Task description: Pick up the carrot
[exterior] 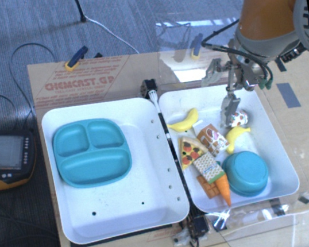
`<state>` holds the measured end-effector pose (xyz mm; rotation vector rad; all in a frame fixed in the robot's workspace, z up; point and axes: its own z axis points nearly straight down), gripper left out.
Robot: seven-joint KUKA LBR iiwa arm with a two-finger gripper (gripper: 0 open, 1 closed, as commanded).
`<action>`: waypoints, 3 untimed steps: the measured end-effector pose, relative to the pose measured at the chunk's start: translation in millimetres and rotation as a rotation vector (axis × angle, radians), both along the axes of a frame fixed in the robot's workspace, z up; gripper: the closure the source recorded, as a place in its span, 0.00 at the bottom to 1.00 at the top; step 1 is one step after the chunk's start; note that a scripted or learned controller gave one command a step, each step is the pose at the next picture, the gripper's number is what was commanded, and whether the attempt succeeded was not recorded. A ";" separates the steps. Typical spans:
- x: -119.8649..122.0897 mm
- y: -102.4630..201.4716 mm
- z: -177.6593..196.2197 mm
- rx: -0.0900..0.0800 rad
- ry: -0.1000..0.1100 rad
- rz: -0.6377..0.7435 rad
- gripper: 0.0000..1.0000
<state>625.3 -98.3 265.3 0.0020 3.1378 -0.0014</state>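
Nearest the lens: carrot [223, 187], untouched at the right bin's [279, 147] front edge, wedged between blue bowl [246, 171] and waffle piece [208, 186]. Nothing done yet; reach, grasp and lift all outstanding. Gripper [231, 115] up at the far end over a small red-and-white item [239, 117], finger state impossible to tell. Underneath, cardboard-covered bench [78, 82]; beyond, grey carpet [22, 24], cables, teach pendant [1, 157].

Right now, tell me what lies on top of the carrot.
A patterned green-and-white block covers the carrot's upper end; the blue bowl sits against its right side. Only the orange tip shows; its top is hidden.
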 end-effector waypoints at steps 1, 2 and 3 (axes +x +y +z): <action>-82.1 24.1 -81.7 0.002 0.009 -0.163 0.00; -141.7 51.2 -81.8 0.001 0.006 -0.158 0.00; -142.0 3.2 -146.3 0.000 0.008 -0.536 0.00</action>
